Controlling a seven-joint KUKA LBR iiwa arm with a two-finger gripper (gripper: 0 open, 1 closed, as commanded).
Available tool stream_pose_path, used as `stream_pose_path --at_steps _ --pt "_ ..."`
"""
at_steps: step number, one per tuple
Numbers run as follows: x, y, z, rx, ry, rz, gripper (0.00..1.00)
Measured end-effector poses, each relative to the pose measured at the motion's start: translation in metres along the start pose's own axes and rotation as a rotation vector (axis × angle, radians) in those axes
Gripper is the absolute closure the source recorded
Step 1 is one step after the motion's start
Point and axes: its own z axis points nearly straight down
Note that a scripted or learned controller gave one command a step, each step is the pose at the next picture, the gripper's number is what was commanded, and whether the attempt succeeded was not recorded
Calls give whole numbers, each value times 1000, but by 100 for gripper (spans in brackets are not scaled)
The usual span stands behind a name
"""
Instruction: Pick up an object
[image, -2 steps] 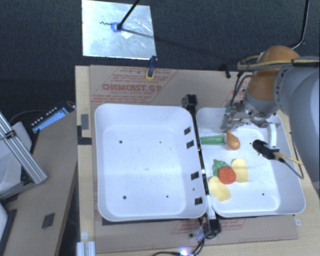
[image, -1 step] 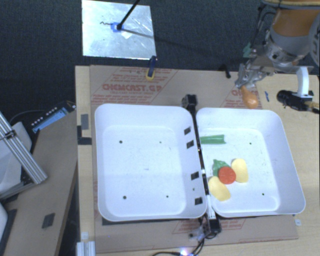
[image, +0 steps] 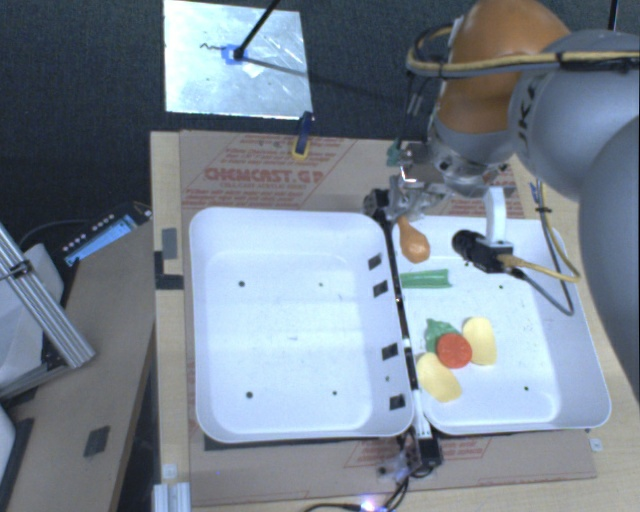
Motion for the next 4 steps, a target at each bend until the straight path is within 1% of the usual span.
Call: stream_pose_path --at_steps 1,2,3,4 --pt "14 -53 -195 -26 -1 6 100" --pt "13 -52 -195 -11 -4 3 100" --pt "14 -51 -206 -14 -4 -2 100" --pt "9 -57 -249 -10 -4 7 100"
